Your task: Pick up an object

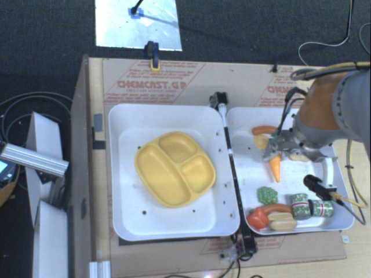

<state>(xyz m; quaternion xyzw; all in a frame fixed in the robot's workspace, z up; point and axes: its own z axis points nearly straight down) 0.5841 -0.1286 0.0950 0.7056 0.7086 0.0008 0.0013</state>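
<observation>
My gripper (pixel 277 149) hangs over the upper middle of the right bin (pixel 335 227), with the grey arm and its orange band coming in from the right. An orange carrot (pixel 275 168) lies directly below the gripper, its wide end at the gripper's tip and its point aimed at the bin's front. Whether the two touch is unclear. A red-orange sausage (pixel 264 130) and a pale yellow piece (pixel 261 143) lie just left of the gripper.
Along the right bin's front lie a green broccoli (pixel 267 194), a red pepper (pixel 259 217), a hot dog bun (pixel 282 222) and two small cans (pixel 312 207). The left bin (pixel 124 201) holds a yellow divided plate (pixel 175 168). A ridge separates the bins.
</observation>
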